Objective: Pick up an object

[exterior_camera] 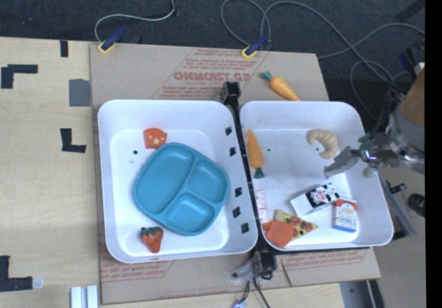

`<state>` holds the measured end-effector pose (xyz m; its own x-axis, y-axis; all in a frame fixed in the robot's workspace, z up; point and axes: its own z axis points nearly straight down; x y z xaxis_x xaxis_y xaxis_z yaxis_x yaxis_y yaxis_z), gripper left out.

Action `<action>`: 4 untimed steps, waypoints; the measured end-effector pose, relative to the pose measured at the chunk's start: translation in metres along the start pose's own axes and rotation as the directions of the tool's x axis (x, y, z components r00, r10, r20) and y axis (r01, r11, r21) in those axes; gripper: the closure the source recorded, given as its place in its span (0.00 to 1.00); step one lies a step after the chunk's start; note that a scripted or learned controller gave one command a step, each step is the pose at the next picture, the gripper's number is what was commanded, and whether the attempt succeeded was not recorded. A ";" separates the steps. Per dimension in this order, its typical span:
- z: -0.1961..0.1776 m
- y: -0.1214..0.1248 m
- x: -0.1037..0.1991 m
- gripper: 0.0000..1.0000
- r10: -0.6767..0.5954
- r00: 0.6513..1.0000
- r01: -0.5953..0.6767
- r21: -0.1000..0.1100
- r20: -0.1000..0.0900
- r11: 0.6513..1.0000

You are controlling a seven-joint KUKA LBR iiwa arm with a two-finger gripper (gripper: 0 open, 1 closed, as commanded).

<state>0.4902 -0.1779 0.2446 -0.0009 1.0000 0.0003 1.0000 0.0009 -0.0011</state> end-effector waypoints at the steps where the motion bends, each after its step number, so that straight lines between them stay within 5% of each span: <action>1: 0.128 0.030 -0.005 0.00 0.000 1.000 0.000 0.004 -0.001 1.000; 2: 0.157 0.124 -0.035 0.00 -0.001 1.000 0.001 -0.008 0.003 1.000; 3: 0.158 0.180 -0.025 0.00 -0.002 1.000 0.002 -0.007 0.003 1.000; 4: 0.147 0.180 -0.025 1.00 -0.003 1.000 0.003 -0.006 0.006 1.000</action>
<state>0.6702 -0.2031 0.0970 -0.0034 1.0000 -0.0059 1.0000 0.0035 0.0053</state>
